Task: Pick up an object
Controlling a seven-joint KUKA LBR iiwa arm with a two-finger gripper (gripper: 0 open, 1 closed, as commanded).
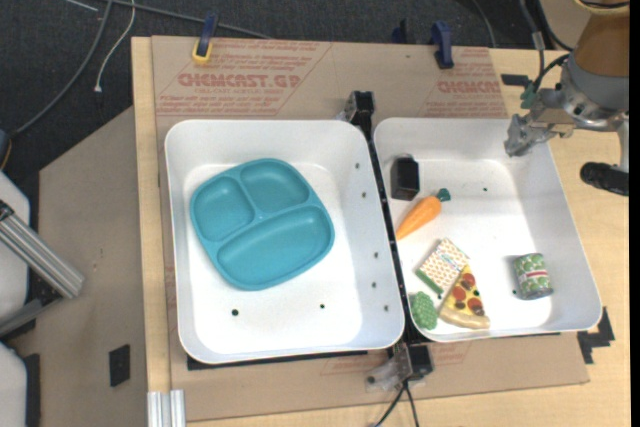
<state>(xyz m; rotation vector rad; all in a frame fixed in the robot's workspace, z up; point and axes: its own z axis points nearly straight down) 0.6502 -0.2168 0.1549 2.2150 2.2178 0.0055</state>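
Note:
The right bin holds an orange toy carrot with a green top, a black block near its left wall, a pizza slice toy, a small patterned cracker square, a green leafy piece and a small green-labelled can. My gripper hangs at the far right corner of that bin, above its rim, well away from all of these. Nothing shows between its fingers.
The left bin carries a teal divided plate. Blue clamps pin the cardboard base at the back. Cables run over the dark floor behind. The grey arm comes in from the upper right.

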